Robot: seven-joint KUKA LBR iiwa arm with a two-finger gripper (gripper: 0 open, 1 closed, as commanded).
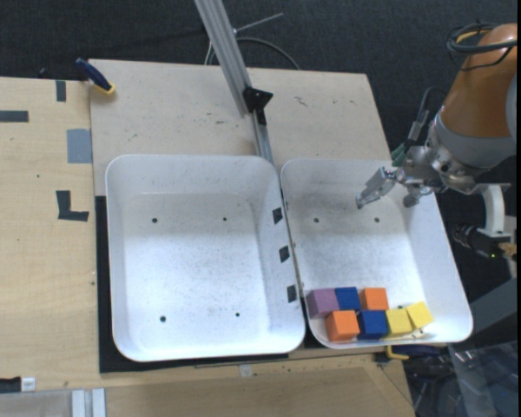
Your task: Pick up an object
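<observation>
Several small blocks huddle in the near corner of the right bin [330, 233]: a purple block [322, 301], two blue blocks [347, 299] [373, 323], two orange blocks [375, 299] [342, 324] and two yellow blocks [399, 321] [419, 314]. My gripper [389, 196] hangs over the far right part of that bin, well away from the blocks. It is open, its fingers [369, 195] spread with nothing between them.
The left bin [122, 233] lies beside the right one, sharing a raised middle rim. A slanted metal rail [230, 50] crosses the bench behind the bins. A blue and yellow tool [95, 75] rests at the far left of the bench.
</observation>
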